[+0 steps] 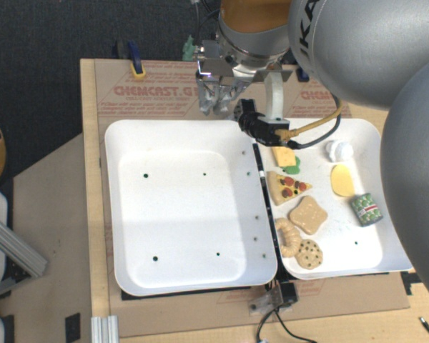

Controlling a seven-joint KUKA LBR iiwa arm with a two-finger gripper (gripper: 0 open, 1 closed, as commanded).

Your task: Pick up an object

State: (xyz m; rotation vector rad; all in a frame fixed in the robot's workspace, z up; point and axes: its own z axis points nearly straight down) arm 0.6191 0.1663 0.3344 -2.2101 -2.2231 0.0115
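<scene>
Toy foods (307, 215) lie in right bin (368, 252); left bin (179, 206) sits beside it.

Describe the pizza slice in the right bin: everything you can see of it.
The pizza slice is a small toy wedge, tan with red and dark spots for toppings, probably plastic. It lies flat on the floor of the right bin, near its left wall, its point toward the right. A yellow and green piece sits just above it and a toast slice just below; whether either touches it is unclear. The gripper is well away, past the bins' far edge.
</scene>
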